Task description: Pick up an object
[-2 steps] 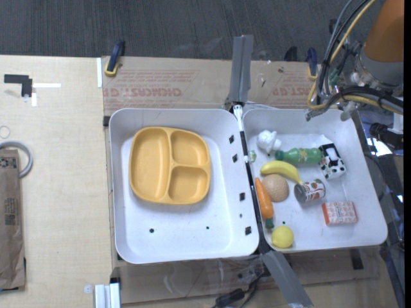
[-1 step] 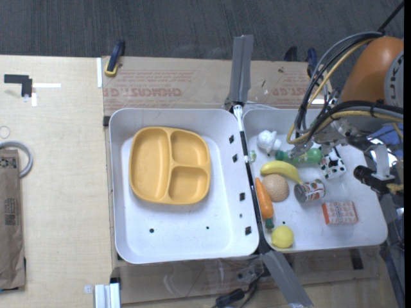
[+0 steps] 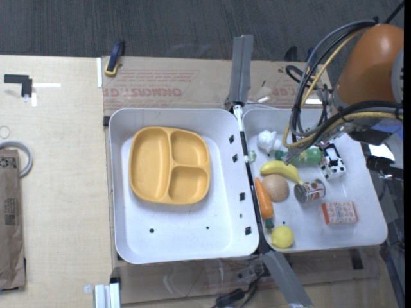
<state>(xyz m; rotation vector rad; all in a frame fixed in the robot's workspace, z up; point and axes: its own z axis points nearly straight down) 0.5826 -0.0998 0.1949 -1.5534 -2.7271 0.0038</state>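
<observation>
The right bin [image 3: 366,236] holds several objects: a white lump [image 3: 266,140], a green bottle [image 3: 309,154], a banana [image 3: 280,169], a brown round fruit [image 3: 276,188], a carrot [image 3: 263,201], a lemon [image 3: 282,237], a small can [image 3: 311,190], an orange box [image 3: 339,212] and a black-and-white die-like piece [image 3: 333,165]. My gripper [image 3: 324,145] hangs at the back of this bin, just above the green bottle and the die-like piece, half hidden by cables. I see nothing held in it.
The left bin [image 3: 128,236] holds a yellow divided plate [image 3: 170,165]. A metal divider [image 3: 243,76] runs between the bins. Cables loop from the orange-banded arm [image 3: 376,56] over the right bin's back. A brown bag [image 3: 9,217] lies far left on the bench.
</observation>
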